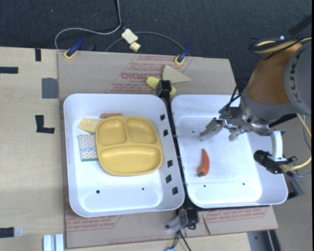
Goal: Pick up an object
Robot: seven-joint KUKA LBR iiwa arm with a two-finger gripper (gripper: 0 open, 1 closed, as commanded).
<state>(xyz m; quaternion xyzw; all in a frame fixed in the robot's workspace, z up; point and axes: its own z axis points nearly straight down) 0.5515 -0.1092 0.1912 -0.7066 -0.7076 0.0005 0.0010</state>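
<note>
- Camera view from above, slanted, over two shallow white bins side by side on the worktop.
- Right bin (272, 195): orange carrot-shaped object (203, 162) lying alone on the floor, nearer the bin's left wall and front edge, green tip toward the front.
- Tool (220, 132) over the right bin's middle, fingers spread apart, grasping nothing, above and just right of the carrot, apart from it.
- Grey arm (282, 82) with orange band entering over the right bin's far right corner.
- Left bin (78, 192): yellow divided plate (129, 145) at centre; patterned card (87, 147) and pale yellow piece (88, 124) tucked beside the plate's left edge.
</note>
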